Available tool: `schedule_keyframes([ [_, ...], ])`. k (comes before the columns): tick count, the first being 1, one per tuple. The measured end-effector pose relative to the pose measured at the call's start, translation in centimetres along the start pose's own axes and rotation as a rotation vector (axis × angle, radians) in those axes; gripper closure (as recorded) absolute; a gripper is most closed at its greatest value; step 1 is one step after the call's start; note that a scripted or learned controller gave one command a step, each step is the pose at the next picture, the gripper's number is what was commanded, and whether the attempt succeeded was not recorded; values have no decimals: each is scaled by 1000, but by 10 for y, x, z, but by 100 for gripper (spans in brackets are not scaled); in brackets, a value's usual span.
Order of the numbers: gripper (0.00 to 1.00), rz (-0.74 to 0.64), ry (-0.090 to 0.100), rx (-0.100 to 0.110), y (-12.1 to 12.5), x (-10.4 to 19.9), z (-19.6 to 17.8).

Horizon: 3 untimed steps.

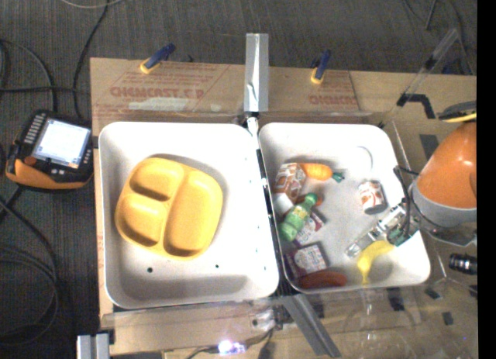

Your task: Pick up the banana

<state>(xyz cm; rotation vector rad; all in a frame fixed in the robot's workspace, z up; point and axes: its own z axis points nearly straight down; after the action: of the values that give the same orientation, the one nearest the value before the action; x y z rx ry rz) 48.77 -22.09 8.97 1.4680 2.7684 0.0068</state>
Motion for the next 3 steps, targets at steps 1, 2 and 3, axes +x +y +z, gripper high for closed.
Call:
schedule_keyframes([
  [1,0,-107,-14,2,17,24,-1],
  [2,100,-107,-18,-5,20,23,-13],
  [3,0,-107,-17,-5,20,23,-13],
])
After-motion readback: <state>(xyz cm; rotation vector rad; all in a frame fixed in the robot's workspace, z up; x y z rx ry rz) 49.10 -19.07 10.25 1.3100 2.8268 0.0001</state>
